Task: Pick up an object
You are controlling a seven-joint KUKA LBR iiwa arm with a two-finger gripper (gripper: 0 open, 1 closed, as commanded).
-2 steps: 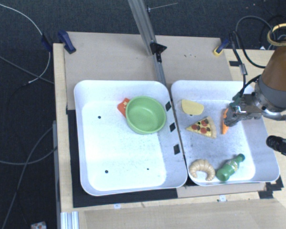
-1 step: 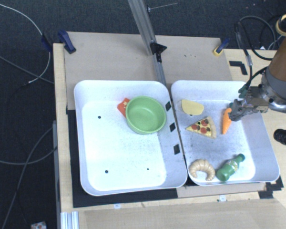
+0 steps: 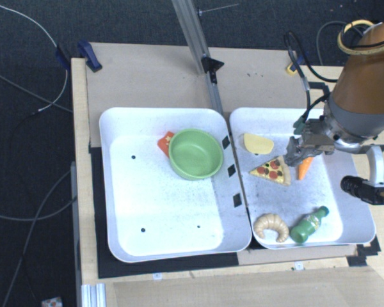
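My arm: my grey arm with the orange band [image 3: 365, 62] comes in from the right side of the frame; it bends down over the right bin
My gripper: my dark two-finger gripper [image 3: 299, 153] hangs low in the upper middle of the right white shallow bin [image 3: 355, 232]; I cannot tell if it is spread or pressed together; it sits just beside the top of the small orange toy carrot [image 3: 304, 167]; I cannot tell if it touches it
Carrot: it lies tilted, right of the toy pizza slice with red dots [image 3: 272, 170]
Yellow piece: a flat yellow toy slice [image 3: 258, 144] lies up and left of the pizza
Front of right bin: a tan toy croissant [image 3: 272, 226] lies beside a green toy bottle [image 3: 308, 225]
Left bin: the left white shallow bin [image 3: 160, 229] holds a round green plastic bowl [image 3: 194, 153] near its upper right; a small red-orange thing [image 3: 164, 141] peeks out at the bowl's left edge
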